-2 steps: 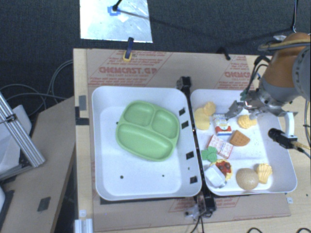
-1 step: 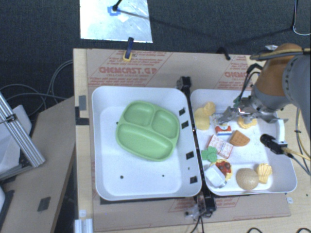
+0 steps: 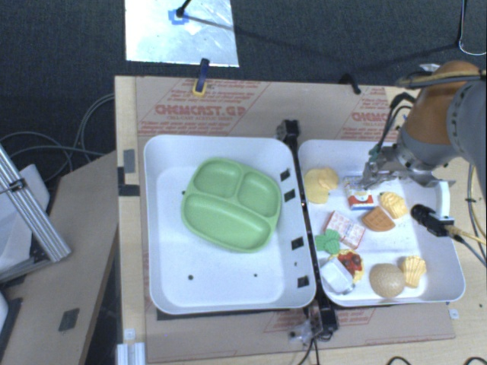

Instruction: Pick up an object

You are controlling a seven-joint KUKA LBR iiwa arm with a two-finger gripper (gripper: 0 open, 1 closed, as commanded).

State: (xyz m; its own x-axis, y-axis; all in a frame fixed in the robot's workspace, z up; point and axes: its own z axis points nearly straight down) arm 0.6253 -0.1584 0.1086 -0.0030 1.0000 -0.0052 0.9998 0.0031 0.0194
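Observation:
The right bin (image 3: 449, 268) holds several toy food items. Among them are a yellow round piece (image 3: 319, 185), a small red and white item (image 3: 360, 200), an orange croissant (image 3: 378, 219), a yellow shell shape (image 3: 393, 202) and a pink checkered block (image 3: 344, 229). Nearer the front lie a green piece (image 3: 329, 242), a red and white item (image 3: 346, 268), a beige ball (image 3: 386, 280) and another yellow shell (image 3: 413, 268). My gripper (image 3: 368, 179) reaches down into this bin's back part, just above the small red and white item, between the yellow round piece and the shell shape.
The left bin (image 3: 163, 204) contains a green divided plate (image 3: 230, 202). Black clips sit along the wall shared by the two bins (image 3: 297, 204). A black part of the arm (image 3: 431, 220) hangs over the right bin's right side.

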